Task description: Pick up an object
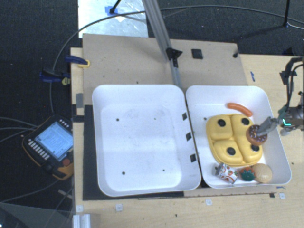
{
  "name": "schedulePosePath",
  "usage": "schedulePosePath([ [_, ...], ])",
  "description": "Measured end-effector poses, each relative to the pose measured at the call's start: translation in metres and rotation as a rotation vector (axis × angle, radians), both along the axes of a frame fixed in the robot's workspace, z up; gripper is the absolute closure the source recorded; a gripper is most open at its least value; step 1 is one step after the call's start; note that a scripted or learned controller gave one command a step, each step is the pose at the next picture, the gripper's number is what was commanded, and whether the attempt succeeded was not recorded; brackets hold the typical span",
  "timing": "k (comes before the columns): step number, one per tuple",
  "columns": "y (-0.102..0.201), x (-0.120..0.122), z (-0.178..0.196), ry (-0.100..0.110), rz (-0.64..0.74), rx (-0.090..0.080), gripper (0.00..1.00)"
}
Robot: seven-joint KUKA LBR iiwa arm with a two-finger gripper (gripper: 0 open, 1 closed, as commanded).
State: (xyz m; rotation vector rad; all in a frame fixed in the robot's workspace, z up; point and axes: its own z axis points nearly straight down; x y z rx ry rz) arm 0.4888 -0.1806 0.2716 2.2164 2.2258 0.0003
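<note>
The right bin (199, 108) holds a yellow moulded toy with four lobes and black dots (230, 137). An orange sausage (239, 109) lies just behind it. A brown sprinkled doughnut (256, 136) rests on the yellow toy's right edge. Along the bin's front lie a small printed carton (227, 173), a teal piece (247, 175) and a beige ball (262, 172). My gripper (262, 128) reaches in from the right, low over the bin, with its tip right at the doughnut. Whether it touches the doughnut is unclear.
The left bin (102, 127) sits beside the right one, with black clips along their shared wall. A grey pole (159, 25) slants across the cardboard behind the bins. A teach pendant (50, 144) lies off the bench to the left.
</note>
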Motion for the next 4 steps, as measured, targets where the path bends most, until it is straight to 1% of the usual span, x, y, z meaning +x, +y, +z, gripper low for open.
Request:
schedulePosePath([
  [1, 0.0, 0.0, 0.0, -0.001, 0.0, 0.0, 0.0],
  [3, 0.005, 0.011, -0.086, 0.002, -0.003, 0.001, 0.0],
  [4, 0.004, 0.02, -0.133, 0.002, -0.003, 0.001, 0.0],
])
